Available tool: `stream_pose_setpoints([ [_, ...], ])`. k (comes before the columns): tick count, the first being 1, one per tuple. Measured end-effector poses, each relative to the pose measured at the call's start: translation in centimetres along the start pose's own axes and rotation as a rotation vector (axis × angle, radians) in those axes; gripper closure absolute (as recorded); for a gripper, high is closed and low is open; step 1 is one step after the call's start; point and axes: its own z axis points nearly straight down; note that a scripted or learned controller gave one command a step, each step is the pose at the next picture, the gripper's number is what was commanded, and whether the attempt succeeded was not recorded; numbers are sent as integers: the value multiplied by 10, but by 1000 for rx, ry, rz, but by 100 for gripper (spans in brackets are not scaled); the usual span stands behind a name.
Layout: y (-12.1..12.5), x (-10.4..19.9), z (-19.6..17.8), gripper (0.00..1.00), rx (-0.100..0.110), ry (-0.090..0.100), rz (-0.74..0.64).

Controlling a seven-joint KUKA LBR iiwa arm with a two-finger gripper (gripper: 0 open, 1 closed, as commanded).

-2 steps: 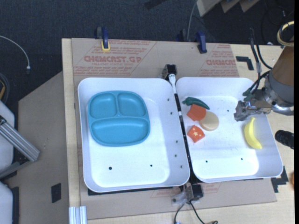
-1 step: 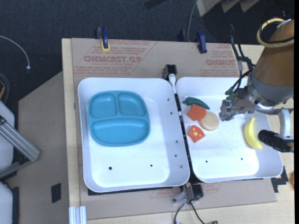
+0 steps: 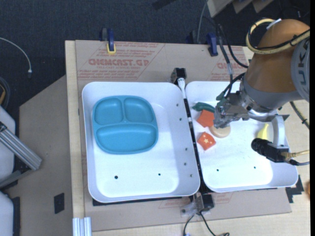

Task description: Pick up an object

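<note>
The tan disc (image 3: 222, 131) lies in the right bin (image 3: 236, 181), half hidden beneath the gripper (image 3: 222, 119). Whether the gripper grasps it cannot be told. Orange blocks (image 3: 206, 140) sit just beside.

Brown bench (image 3: 147, 58) bears two white bins (image 3: 138, 181) side by side.

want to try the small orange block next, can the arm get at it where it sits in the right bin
Probably yes. The small orange block lies bare on the right bin floor, just beside the gripper, with nothing on top of it. A tan disc sits close, so a grasp may nudge it.
</note>
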Motion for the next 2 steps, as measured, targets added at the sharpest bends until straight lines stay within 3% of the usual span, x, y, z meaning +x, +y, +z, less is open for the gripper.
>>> stream_pose_setpoints([
  [2,0,109,24,100,3,-1,1],
])
